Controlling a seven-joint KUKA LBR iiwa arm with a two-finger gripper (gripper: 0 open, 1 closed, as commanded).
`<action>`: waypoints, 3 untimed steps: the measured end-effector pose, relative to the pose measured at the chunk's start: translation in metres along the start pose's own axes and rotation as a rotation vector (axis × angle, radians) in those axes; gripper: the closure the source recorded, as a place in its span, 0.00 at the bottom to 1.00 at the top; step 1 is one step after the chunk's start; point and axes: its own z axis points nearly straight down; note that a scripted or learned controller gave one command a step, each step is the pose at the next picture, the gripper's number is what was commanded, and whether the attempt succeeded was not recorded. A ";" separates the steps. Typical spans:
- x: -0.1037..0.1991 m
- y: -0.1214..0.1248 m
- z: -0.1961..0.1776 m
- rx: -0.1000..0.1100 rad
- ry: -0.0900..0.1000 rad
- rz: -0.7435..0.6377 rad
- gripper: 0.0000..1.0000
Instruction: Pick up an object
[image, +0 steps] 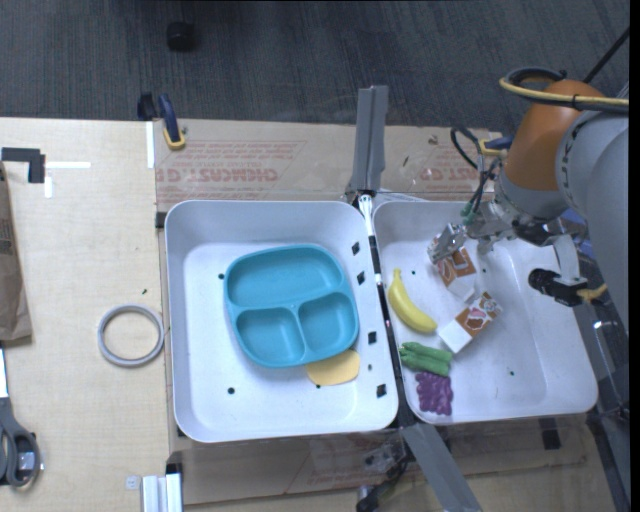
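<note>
We position the gripper (447, 243) at the far end of the right bin (520, 395), directly over a small brown carton (458, 266). We cannot tell its state. The carton lies apart from the banana (410, 303), so we judge this approach clear.

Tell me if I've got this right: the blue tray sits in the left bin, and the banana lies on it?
Not quite. The blue tray does sit in the left bin, but the banana lies in the right bin, just past the divider, next to the green toy. The camera view shows this.
</note>
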 end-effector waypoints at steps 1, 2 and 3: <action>0.025 -0.031 0.000 -0.001 0.001 -0.339 0.00; -0.036 -0.002 0.000 -0.001 0.000 -0.182 0.00; -0.036 -0.001 -0.010 -0.003 -0.004 -0.186 1.00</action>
